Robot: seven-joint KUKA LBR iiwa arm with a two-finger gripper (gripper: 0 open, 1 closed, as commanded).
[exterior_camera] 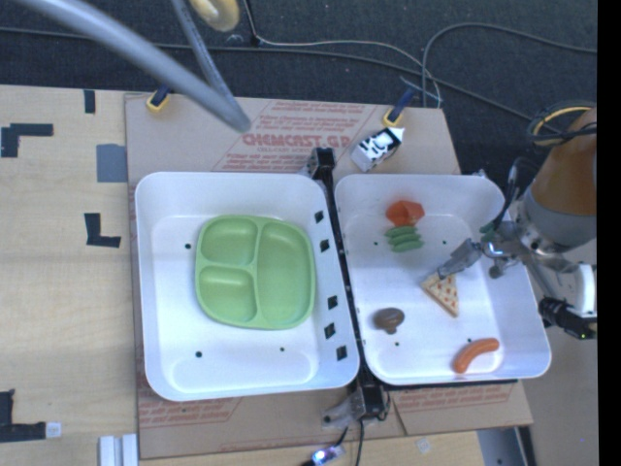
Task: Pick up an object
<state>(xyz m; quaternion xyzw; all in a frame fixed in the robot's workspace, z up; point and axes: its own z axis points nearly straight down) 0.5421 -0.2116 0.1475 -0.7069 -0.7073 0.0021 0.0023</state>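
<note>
Reaching into the right bin (505, 289), the gripper (448, 268) hangs over the pizza slice (442, 292) near mid-bin, grip state I cannot tell, so a straight descent looks next.

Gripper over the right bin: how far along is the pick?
Done: the gripper has reached into the right white bin, above the triangular pizza slice. In hand: nothing visibly held. Left: grasp and lift; the orange sausage and brown round piece lie untouched.
</note>
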